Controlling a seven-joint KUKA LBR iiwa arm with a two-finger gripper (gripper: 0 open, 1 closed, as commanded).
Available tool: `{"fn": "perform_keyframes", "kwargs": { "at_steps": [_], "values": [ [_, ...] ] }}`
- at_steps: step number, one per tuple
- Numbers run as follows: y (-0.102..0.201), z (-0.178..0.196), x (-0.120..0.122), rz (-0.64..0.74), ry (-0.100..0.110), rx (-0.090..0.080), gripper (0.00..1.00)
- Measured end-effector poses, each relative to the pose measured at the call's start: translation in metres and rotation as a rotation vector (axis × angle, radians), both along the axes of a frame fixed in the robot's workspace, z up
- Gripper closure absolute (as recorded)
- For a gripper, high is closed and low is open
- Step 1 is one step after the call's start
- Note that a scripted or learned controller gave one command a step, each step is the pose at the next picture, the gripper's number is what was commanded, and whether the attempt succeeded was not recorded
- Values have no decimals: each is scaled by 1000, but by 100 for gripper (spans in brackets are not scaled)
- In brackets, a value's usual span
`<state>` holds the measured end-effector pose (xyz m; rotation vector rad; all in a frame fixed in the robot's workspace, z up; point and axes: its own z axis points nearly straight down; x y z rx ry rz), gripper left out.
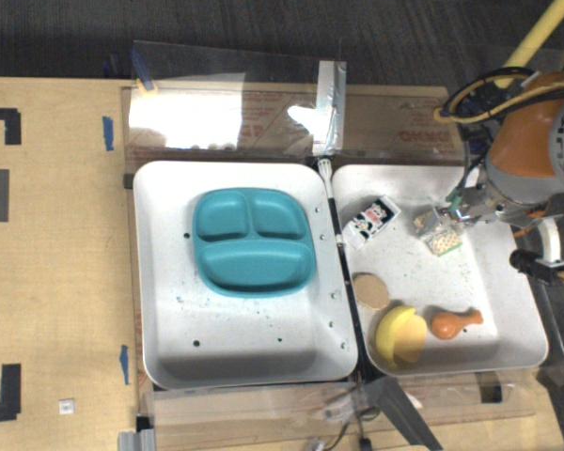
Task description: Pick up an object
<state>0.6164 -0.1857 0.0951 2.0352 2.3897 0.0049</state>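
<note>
Two white bins [160,252]; jaws [448,216] low over a small clear packet [439,236].

The arm [531,144] reaches in from the right, its end effector [439,225] lowered and pointing left.

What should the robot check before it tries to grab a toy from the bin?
1. Toys within reach in the right bin: ok; a yellow toy, an orange toy, a tan disc and a small card lie there.
2. Gripper over that bin: ok, near its far edge.
3. Something under the gripper: ok, a small pale thing.
4. Anything held: cannot tell.
5. Teal tray out of the way: ok, it sits in the left bin.
</note>
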Motion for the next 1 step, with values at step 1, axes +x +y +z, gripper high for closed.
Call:
{"fn": "perform_keyframes", "kwargs": {
  "at_steps": [1],
  "values": [
    [51, 91, 12, -102, 1, 0, 100]
  ]
}}
